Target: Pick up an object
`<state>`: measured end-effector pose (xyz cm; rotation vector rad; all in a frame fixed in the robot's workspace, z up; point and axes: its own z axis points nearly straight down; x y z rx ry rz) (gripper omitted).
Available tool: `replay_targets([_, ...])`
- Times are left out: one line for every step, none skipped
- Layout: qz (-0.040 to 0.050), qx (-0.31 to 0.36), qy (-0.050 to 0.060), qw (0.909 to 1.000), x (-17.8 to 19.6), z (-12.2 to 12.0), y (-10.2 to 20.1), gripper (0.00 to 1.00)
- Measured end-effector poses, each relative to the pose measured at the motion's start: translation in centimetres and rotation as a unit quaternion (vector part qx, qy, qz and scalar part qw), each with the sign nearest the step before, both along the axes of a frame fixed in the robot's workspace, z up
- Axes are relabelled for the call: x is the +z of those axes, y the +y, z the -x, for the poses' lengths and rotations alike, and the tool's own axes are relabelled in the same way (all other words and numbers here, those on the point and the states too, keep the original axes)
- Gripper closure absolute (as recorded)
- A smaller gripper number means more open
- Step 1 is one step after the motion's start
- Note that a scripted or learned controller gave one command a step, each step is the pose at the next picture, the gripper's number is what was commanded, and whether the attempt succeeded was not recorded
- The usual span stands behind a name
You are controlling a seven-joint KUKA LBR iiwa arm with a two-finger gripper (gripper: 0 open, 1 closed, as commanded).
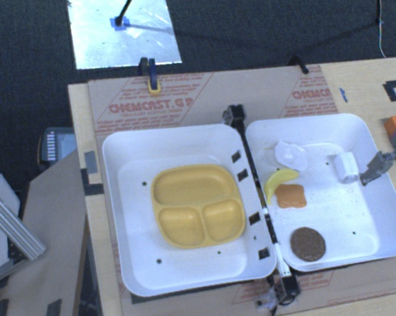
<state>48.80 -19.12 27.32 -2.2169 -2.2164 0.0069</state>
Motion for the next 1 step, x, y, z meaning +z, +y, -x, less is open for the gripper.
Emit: replay_targets([0.0011,0.002,-0.005,1.0000,0.49,-0.21,0.07,0.00])
